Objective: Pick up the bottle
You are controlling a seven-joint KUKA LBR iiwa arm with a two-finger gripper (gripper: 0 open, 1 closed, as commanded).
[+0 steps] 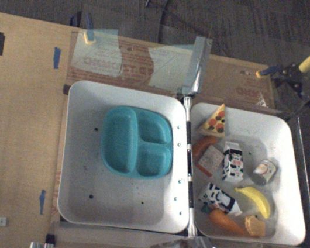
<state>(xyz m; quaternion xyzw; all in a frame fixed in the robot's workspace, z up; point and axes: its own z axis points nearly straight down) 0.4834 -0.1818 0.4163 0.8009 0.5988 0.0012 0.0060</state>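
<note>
Over in the right bin (296, 145), the bottle (219, 197), the cow-spotted one I think, lies near the front edge, touching a carrot (227, 222), just beside a banana (254, 200). Left bin (78, 154) holds a teal tray (137, 142).

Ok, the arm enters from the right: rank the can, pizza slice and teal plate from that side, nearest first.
1. Can, right bin, toward its right wall.
2. Pizza slice, right bin, top-left corner.
3. Teal plate, left bin.
</note>
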